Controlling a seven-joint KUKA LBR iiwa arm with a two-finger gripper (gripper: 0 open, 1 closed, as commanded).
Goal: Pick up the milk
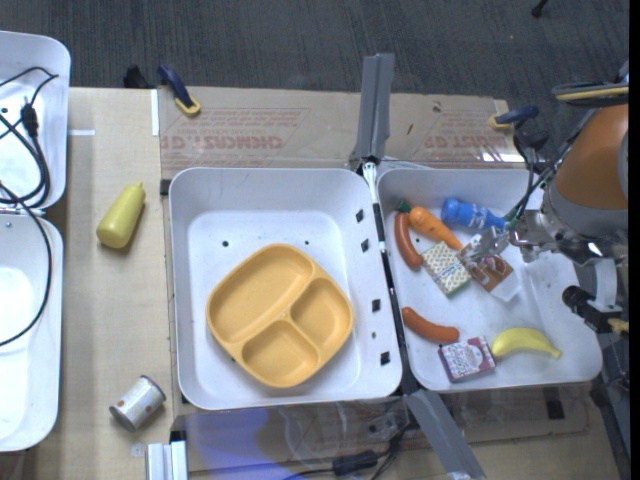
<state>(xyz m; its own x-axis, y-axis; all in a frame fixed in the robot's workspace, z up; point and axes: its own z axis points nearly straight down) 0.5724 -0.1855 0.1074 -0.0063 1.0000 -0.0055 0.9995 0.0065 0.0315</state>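
The arm (590, 183) is reaching in from the right over the right bin (560, 368), its end effector (490, 250) sitting low among the clutter near the bin's middle. Whether the end effector is open or closed, I cannot tell; its metal parts are blending with the items beneath it, and nothing is clearly showing in its grip.

I cannot say for certain which item is the milk. The likeliest one is the blue bottle (470, 213), lying on its side toward the bin's far wall, just beside the end effector.

A carrot (436, 226) is lying beside the bottle, with one sausage (407, 242) next to it near the bin's left wall. A green-patterned packet (446, 267) is sitting just left of the end effector, and a brown packet (490, 271) is lying right under it. A second sausage (431, 325) is resting nearer the front, with a pink box (466, 358) and a banana (526, 343) at the front edge.

The left bin (190, 298) is holding a yellow divided plate (280, 314). On the desk (110, 308), a mustard bottle (121, 217) and a tin (137, 402) are lying left of that bin.
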